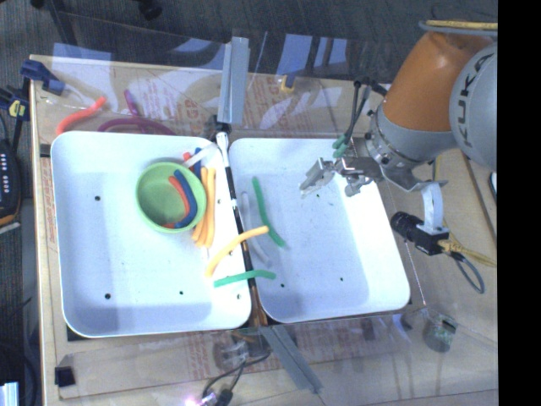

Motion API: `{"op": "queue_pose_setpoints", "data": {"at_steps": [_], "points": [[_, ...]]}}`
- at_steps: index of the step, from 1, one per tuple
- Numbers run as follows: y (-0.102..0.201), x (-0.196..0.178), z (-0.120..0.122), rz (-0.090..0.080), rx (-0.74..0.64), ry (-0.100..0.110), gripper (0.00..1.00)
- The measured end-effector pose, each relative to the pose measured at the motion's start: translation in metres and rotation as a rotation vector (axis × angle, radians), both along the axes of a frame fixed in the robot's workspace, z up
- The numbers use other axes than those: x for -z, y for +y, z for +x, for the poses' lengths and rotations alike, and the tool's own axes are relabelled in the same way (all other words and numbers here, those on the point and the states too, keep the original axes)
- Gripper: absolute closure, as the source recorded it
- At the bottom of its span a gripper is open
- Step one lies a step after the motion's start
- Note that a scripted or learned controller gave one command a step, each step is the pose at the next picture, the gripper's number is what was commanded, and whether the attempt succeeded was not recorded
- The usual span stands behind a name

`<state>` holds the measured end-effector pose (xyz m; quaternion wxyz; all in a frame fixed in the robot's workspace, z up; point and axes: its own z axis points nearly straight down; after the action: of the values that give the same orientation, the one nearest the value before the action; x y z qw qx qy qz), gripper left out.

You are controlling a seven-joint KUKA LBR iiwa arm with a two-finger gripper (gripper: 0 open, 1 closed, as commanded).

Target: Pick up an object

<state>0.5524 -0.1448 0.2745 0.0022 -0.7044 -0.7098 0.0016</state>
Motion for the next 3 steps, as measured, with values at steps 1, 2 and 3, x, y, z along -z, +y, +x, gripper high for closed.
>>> {"op": "queue_pose_setpoints", "data": {"at_steps": [1,2,3], "points": [[0.048,0.128,0.029,-0.001,0.107,0.001,0.00],[0.039,0.180,0.006,-0.015,0.059,-0.010,0.00],[0.043,0.170,0.007,-0.008,0.050,-0.008,1.00]]}}
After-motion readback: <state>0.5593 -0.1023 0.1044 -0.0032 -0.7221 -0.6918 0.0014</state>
